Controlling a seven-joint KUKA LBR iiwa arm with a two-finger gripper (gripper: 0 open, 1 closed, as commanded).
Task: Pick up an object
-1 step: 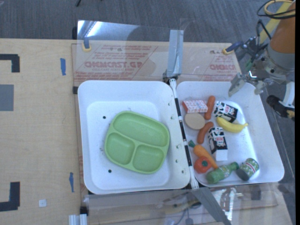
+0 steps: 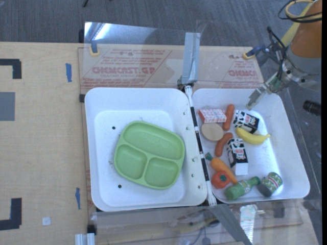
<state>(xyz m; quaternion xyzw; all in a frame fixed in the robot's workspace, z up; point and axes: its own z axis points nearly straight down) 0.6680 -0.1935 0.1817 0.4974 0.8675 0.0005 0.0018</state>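
Observation:
The right bin (image 2: 291, 152) holds several toy foods. Among them are a red and white carton (image 2: 212, 115), a red sausage (image 2: 229, 116), a cow-patterned carton (image 2: 246, 120), a yellow banana (image 2: 253, 136) and a tan round disc (image 2: 211, 131). Further forward lie a second sausage (image 2: 222, 143), a second cow-patterned carton (image 2: 238, 153), a carrot (image 2: 222, 166), a red tomato (image 2: 221, 179), a green bottle (image 2: 241, 188) and a can (image 2: 271, 184). My gripper (image 2: 255, 97) hangs over the bin's far right corner, above and right of the cow-patterned carton, with nothing seen in it.
In the left bin (image 2: 97, 137) lies a green divided plate (image 2: 149, 154). A clear panel (image 2: 138, 60) stands behind both bins. The arm's orange band (image 2: 306, 40) and its cables sit at the upper right. The wooden bench (image 2: 36, 137) stretches to the left.

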